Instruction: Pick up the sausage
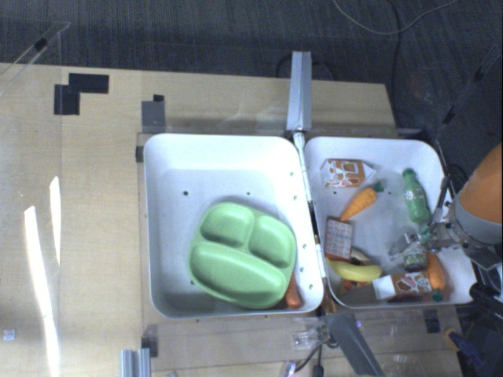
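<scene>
The sausage [435, 274], a short orange-brown stub, lies at the front right of the right bin [391, 149], next to a brown bottle with a white cap [402, 286]. My gripper [416, 244] reaches in from the right and hangs just above and to the left of the sausage, over some clear crumpled wrap. Nothing shows between its fingers. The grey wrist and its orange band [483, 188] stand over the bin's right rim.
The right bin also holds a small carton [346, 173], a carrot [361, 203], a green bottle [416, 197], a brown packet [339, 239] and a banana [355, 271]. A green divided plate [243, 254] fills the left bin [206, 162], with a reddish-orange piece [292, 295] peeking out beside it.
</scene>
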`<action>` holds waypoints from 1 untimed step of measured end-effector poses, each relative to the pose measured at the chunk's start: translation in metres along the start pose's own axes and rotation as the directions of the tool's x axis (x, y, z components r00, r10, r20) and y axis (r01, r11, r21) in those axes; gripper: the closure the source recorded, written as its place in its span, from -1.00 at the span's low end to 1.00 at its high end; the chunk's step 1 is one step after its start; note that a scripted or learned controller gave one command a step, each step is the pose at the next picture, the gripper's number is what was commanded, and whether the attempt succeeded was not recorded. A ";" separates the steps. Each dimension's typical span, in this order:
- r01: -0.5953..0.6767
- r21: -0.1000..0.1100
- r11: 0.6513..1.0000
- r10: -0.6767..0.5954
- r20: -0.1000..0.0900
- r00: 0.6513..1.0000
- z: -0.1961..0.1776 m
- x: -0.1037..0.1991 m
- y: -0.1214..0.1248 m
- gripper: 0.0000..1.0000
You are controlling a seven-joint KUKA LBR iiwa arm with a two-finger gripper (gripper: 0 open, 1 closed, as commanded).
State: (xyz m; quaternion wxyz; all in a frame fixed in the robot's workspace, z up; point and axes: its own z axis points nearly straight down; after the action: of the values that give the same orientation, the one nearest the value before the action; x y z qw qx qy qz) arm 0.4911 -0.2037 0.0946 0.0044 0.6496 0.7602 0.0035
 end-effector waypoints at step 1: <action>0.116 0.006 0.993 -0.116 -0.002 0.993 -0.018 0.038 0.053 -1.00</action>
State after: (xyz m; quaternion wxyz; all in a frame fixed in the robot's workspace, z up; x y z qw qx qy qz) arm 0.5374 -0.1578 0.1129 0.0022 0.6045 0.7966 0.0015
